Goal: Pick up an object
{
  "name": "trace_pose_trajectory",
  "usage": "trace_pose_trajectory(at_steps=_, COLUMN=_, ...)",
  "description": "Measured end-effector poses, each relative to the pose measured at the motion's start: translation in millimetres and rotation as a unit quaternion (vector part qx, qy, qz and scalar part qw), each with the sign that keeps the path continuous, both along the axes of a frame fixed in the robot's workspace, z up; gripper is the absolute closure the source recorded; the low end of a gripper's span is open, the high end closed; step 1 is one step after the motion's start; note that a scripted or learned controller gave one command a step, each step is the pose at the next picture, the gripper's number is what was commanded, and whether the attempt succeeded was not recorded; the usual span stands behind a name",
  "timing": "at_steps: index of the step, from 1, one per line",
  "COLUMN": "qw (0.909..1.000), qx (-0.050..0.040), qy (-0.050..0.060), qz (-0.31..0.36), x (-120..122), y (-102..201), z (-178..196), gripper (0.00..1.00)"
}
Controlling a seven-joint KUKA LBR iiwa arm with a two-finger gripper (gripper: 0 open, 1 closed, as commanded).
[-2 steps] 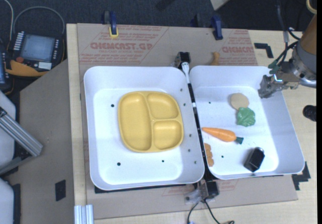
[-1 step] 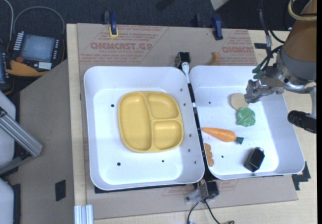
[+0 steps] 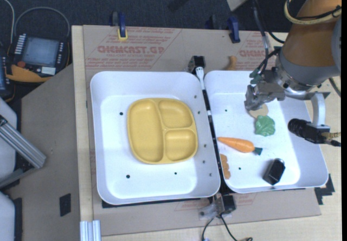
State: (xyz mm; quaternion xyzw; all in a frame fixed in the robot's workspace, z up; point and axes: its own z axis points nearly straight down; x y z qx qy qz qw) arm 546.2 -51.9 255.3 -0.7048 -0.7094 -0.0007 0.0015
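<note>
From the camera fixed above the bench, the gripper (image 3: 256, 103) hangs low over the right bin (image 3: 233, 85), its tip just beside a green leafy toy (image 3: 265, 125) and touching or overlapping a small pale piece (image 3: 262, 110) at that toy's upper edge; whether the jaws are open or closed cannot be told at this angle, and nothing is seen between them. A good pick here would likely mean centring squarely on one item before closing, since the pale piece and the green toy lie crowded together. A toy carrot (image 3: 236, 144) lies below them, near the divider, and a black block (image 3: 274, 171) sits in the bin's lower right corner, well apart. The left bin (image 3: 108, 142) bears a yellow divided plate (image 3: 161, 129). Both bins rest on a cardboard sheet (image 3: 157, 45); a handheld control pendant (image 3: 39, 53) lies off the bench at left.
</note>
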Motion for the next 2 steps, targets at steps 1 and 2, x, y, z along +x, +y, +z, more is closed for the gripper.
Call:
trace_pose_trajectory(at_steps=1, qw=1.0, qx=-0.0002, qy=0.001, qz=0.0, x=-7.6, y=54.1, z=-16.8, gripper=1.0)
trace_pose_trajectory(at_steps=2, qw=1.0, qx=-0.0004, qy=0.001, qz=0.0, x=-18.5, y=102.4, z=-11.5, gripper=1.0)
